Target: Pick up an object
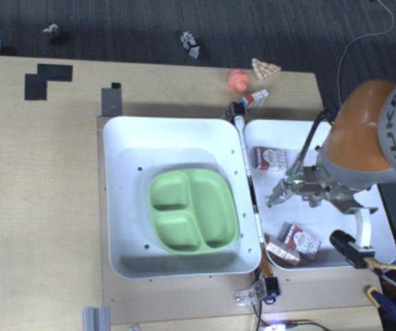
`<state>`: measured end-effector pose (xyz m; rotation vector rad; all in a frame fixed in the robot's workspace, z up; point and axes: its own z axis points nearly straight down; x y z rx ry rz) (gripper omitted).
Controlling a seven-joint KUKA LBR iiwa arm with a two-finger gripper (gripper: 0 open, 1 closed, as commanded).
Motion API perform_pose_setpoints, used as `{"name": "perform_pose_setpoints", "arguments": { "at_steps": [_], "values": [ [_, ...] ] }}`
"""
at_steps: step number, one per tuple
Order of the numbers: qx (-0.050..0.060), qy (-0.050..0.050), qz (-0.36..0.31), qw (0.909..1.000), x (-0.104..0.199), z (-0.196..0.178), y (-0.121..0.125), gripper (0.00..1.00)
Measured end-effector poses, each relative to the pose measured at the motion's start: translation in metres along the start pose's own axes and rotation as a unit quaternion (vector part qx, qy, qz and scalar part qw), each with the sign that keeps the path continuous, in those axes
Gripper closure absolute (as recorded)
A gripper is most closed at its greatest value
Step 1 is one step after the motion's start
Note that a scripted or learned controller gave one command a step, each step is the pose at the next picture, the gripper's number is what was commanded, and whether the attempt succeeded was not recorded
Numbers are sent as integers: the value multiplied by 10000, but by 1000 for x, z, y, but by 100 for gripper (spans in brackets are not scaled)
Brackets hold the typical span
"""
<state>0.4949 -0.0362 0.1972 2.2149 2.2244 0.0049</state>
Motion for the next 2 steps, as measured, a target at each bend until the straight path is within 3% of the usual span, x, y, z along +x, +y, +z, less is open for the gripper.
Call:
{"name": "perform_pose_setpoints", "arguments": {
  "at_steps": [1, 2],
  "values": [
    [-17, -12, 9, 10000, -72, 111, 79, 0],
    [-27, -10, 15, 10000, -61, 110, -6, 0]
  ]
}}
